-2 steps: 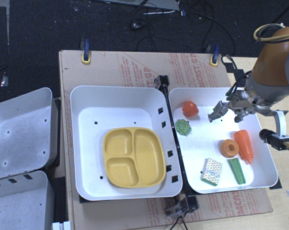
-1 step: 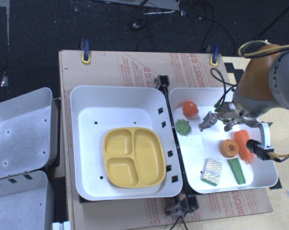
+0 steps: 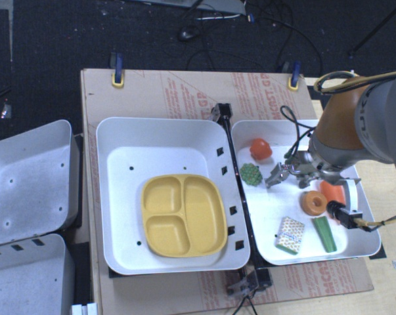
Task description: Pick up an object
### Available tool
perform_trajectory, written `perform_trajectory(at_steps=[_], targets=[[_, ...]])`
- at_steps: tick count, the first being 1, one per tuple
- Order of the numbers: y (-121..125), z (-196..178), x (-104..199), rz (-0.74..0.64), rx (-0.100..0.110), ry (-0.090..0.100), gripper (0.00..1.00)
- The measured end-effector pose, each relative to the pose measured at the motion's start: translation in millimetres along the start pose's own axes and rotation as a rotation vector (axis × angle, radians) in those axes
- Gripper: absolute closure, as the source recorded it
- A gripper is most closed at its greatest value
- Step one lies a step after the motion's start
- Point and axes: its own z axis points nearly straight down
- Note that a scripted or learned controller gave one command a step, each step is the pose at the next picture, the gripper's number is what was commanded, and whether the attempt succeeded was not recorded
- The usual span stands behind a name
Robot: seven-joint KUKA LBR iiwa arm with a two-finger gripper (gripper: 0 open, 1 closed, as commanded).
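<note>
Two shallow white bins side by side on the bench: left bin (image 3: 112, 176) carrying a yellow divided tray (image 3: 183, 215), right bin (image 3: 365, 245) carrying the small items. Grey arm (image 3: 362, 120) with its orange band reaching in over the right bin's far-right side. Gripper (image 3: 276, 174) low over the middle of the right bin, fingers spread apart, nothing between them. Just left of the gripper, a green broccoli piece (image 3: 251, 174); up and left of it, a red tomato (image 3: 261, 149). Right and below the gripper, an orange ring (image 3: 313, 203). Nearer the front wall, a patterned packet (image 3: 290, 234) and a green stick (image 3: 326, 233) side by side.
</note>
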Motion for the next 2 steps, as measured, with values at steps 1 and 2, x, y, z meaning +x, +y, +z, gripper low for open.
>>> perform_trajectory(at_steps=[1,2], targets=[[1,-13,0,0.0,-0.005,-0.001,1.0],[4,-64,10,-0.004,-0.009,-0.002,1.0]])
